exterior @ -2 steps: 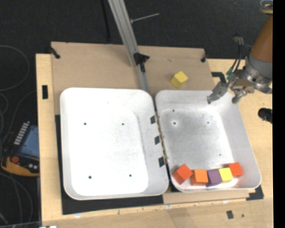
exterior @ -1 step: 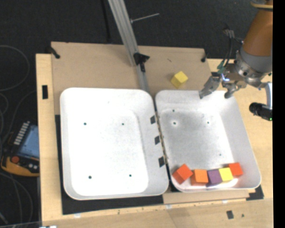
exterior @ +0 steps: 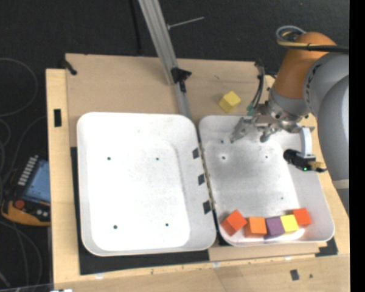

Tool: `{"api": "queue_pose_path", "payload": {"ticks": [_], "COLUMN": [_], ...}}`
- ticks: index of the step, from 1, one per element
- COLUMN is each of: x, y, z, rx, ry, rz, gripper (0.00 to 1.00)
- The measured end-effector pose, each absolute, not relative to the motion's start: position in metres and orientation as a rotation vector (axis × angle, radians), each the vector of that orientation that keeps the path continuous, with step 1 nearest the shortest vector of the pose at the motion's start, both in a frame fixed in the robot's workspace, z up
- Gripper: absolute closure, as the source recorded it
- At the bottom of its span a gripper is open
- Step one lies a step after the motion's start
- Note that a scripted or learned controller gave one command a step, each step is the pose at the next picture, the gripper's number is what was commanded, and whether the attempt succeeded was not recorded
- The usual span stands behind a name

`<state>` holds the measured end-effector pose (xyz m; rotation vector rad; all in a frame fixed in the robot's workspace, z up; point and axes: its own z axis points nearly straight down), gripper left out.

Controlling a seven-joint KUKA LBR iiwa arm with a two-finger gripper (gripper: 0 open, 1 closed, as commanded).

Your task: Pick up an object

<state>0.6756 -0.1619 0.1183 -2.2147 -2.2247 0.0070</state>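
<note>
Two white bins sit side by side, the left bin (exterior: 137, 181) bare. The arm (exterior: 304, 59) reaches over the right bin (exterior: 255, 169), its gripper (exterior: 252, 134) apparently open, fingers splayed, holding nothing. Five blocks (exterior: 266, 224) line that bin's near wall. A yellow cube (exterior: 229, 101) lies beyond the bins.
</note>
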Motion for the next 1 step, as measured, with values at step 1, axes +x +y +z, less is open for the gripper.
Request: {"api": "queue_pose_path", "payload": {"ticks": [1], "x": [0.6685], "y": [-0.1936], "z": [0.1458], "rx": [-2.227], "ry": [-2.223], "rz": [-0.001], "gripper": [0.0]}}
